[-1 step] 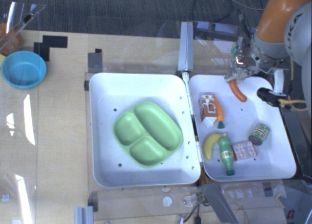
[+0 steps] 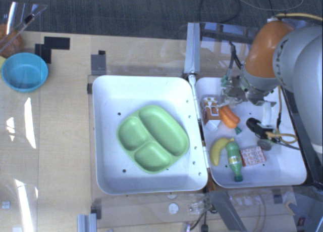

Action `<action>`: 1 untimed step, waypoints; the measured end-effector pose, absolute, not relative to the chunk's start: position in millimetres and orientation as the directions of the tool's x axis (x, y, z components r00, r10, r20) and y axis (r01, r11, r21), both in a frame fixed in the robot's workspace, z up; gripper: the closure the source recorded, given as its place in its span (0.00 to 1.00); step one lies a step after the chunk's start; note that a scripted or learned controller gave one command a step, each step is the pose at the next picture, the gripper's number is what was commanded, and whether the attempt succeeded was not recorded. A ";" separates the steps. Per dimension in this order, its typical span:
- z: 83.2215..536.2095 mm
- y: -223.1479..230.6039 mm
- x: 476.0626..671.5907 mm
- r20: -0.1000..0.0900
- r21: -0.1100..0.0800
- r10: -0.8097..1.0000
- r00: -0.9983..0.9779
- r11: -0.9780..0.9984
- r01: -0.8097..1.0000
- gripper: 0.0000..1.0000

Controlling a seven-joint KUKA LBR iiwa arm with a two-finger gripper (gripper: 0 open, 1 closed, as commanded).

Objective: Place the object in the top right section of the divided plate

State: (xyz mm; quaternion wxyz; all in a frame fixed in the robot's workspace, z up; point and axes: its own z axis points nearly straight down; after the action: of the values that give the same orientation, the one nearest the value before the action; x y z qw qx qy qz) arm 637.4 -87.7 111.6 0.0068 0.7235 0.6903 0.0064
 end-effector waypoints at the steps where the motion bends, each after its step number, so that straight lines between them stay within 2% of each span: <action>1: 94.2 -92.1 567.9 -0.002 0.023 1.000 0.016 -0.016 1.000 1.00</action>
State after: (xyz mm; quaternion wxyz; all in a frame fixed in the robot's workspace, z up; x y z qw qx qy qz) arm 567.9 -92.1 94.2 0.0092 0.7127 0.7014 0.0074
